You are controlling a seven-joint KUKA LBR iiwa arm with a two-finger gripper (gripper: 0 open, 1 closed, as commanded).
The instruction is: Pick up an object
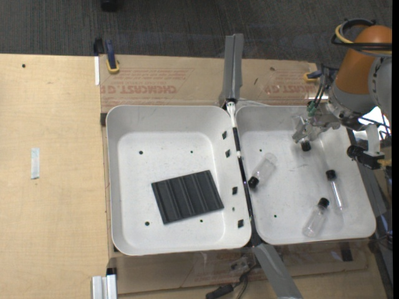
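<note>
Clear plastic vials in right bin (358, 226), gripper (303, 136) above its back part.
Three vials: one (262, 170) near the divider, one (335, 190) and one (315, 218) toward the front right, transparent bodies hard to trace on white. Can't tell gripper state, tips too small. Left bin (118, 167) holds a dark ribbed panel (187, 196).

Even, diffuse overhead light fills the scene, bright enough that both white bins (118, 167) left of and below the gripper (304, 136) nearly bleach out. Shadows stay soft and short. A hard glare patch sits just right of the gripper. Focus is fair; fine detail is grainy, and the top floor strip is dim.
</note>
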